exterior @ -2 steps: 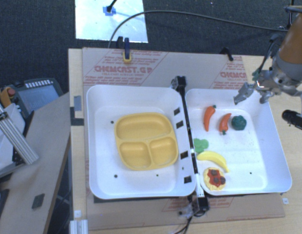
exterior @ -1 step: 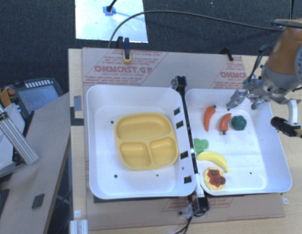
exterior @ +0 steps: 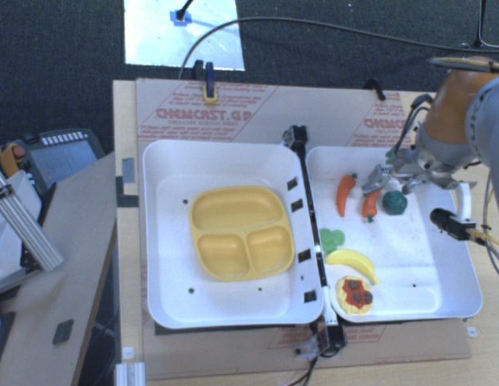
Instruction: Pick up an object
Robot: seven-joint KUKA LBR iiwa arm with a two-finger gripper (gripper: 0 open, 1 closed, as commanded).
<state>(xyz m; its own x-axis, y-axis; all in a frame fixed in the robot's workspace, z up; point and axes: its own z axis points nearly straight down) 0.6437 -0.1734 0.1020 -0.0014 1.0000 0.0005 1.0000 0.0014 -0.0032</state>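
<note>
The left bin [exterior: 165,215] holds a yellow divided tray [exterior: 240,232] near its middle, its two small sections toward six o'clock. A black hinged strip [exterior: 307,223] runs between the two bins. In the right bin [exterior: 443,284], an orange carrot [exterior: 345,194] lies at about ten o'clock of the bin's centre, with a second, shorter orange piece [exterior: 370,204] just beside it. At six o'clock from the carrot sits a small green leafy piece [exterior: 333,239], then a yellow banana [exterior: 352,263], then a round pizza-like toy [exterior: 356,295] near the bin's lower rim. A dark green ball [exterior: 394,203] rests toward twelve o'clock of the bin. The gripper [exterior: 381,178] hangs over the shorter orange piece and the ball; whether it is clenched or released I cannot tell from this slant.
</note>
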